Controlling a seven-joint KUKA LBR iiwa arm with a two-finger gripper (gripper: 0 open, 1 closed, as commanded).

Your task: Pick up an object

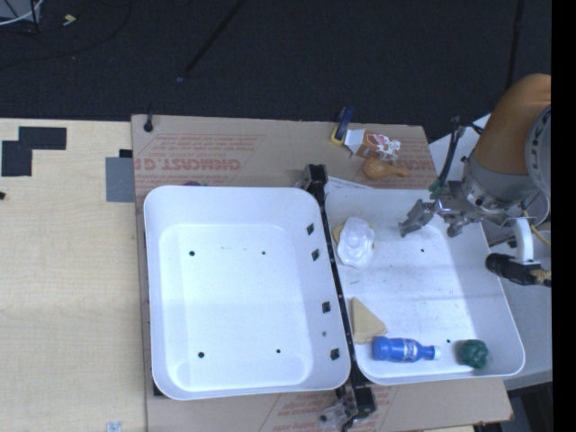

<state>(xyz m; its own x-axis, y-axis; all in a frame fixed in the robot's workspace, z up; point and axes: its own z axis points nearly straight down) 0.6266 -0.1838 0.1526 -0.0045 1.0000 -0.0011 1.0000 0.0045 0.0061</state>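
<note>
Gripper (pixel 436 221) is held low over the right bin (pixel 490 318), fingers spread apart and clamped on nothing; a white crumpled object (pixel 355 240) is seen left of it.

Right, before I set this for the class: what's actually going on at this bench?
A grey arm with an orange band reaches in from the right, its hand over the upper part of the right bin, with nothing between its fingers. That bin holds a blue bottle, a green lump, a white crumpled thing and a tan wedge. Nothing has been picked up yet.
</note>
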